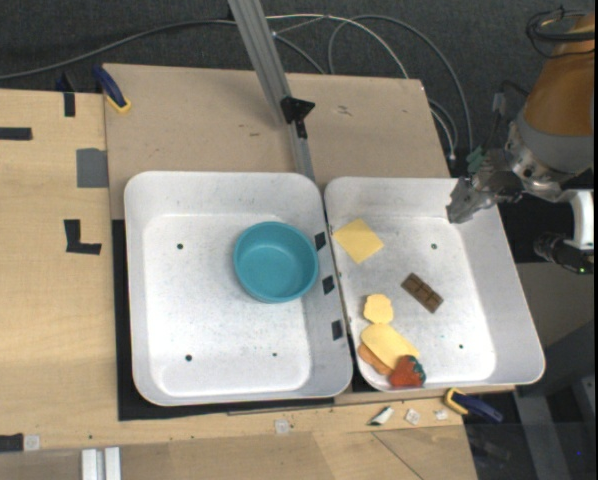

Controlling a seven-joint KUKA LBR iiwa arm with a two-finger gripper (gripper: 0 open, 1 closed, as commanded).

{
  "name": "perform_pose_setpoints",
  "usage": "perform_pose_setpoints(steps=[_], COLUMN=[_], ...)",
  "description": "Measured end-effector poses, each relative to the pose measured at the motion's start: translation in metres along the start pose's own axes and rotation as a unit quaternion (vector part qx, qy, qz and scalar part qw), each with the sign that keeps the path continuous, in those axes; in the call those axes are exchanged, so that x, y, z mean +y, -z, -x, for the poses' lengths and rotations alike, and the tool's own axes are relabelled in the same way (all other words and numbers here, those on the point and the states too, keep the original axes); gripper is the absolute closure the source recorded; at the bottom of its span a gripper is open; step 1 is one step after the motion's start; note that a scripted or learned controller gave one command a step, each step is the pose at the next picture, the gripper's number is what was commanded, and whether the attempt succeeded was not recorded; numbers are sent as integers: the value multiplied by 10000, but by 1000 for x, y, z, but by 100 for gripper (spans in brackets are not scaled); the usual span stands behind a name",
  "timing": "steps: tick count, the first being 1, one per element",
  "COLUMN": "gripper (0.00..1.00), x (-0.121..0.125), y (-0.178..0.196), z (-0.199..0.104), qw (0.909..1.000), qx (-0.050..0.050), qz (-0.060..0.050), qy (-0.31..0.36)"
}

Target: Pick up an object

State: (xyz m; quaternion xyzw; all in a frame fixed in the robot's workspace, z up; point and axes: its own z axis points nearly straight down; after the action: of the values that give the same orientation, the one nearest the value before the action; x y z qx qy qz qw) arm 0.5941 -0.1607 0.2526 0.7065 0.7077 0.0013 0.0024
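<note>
The right bin [479,298] holds a pale yellow cheese slice [358,239] near its far left, a brown chocolate bar [421,292] in the middle, and a cluster at the near left: a small yellow round piece [378,309], a yellow chunk [387,345], an orange piece [371,359] and a red strawberry [408,372]. A blue bowl [274,260] sits in the left bin [179,308]. My gripper [463,205] hangs over the right bin's far right corner, away from all the objects, with nothing seen between its fingers.
A slanted metal pole [269,63] rises behind the bins. Cables [399,38] run across the dark background. Blue and yellow clamps sit at the bench's far left [112,90] and near right [469,404]. The grey arm with its orange band [564,88] occupies the right edge.
</note>
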Motion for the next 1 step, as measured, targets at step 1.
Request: perform_pose_setpoints(steps=[1], gripper=[100], x=[-5], y=[4], z=[-55], qw=[10000], qx=[17], qz=[-26], qy=[24])
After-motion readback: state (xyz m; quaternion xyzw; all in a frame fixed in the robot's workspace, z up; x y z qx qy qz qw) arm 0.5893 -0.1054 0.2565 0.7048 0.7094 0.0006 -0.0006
